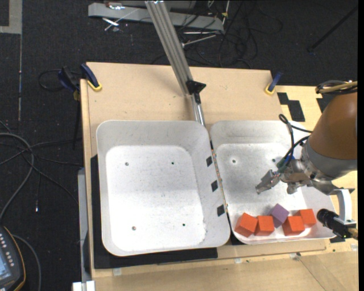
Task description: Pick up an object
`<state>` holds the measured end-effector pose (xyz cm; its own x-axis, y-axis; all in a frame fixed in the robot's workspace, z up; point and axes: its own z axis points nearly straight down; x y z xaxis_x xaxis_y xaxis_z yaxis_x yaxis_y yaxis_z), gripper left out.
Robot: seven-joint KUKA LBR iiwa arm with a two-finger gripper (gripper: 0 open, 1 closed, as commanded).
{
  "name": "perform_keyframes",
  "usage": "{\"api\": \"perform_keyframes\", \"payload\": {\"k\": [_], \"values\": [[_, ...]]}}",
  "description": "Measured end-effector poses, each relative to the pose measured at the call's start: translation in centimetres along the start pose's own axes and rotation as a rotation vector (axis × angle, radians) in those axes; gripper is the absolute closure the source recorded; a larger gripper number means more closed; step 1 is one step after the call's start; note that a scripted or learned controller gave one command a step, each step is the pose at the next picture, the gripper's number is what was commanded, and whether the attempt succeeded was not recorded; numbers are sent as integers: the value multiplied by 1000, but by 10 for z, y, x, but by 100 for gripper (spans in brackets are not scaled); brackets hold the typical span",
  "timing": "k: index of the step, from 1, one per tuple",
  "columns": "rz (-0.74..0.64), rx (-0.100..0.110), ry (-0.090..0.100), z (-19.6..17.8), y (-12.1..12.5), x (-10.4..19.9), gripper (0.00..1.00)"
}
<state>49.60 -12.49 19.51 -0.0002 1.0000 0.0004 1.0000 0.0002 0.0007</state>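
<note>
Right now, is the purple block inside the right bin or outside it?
Inside. The purple block lies in the right bin, near its front rim, among the orange blocks. The gripper is above the bin floor, apart from it.

The 1 arm [336,136] reaches in from the right, its orange band uppermost above the grey wrist. Its gripper [266,183] points left and slightly downward, its 2 fingers too blurred to judge.

You see a tan bench [142,96] on dark carpet [40,34]. Blue-yellow clamps [91,77] grip its far corners. Behind the bench, a grey pole [170,45] slants up towards a metal stand [153,11]. Black cables [23,153] trail left of the bench.
</note>
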Motion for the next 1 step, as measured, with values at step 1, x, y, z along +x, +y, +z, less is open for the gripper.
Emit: {"api": "perform_keyframes", "payload": {"k": [1], "values": [[1,-7,-6,-37,57,-53,0]]}}
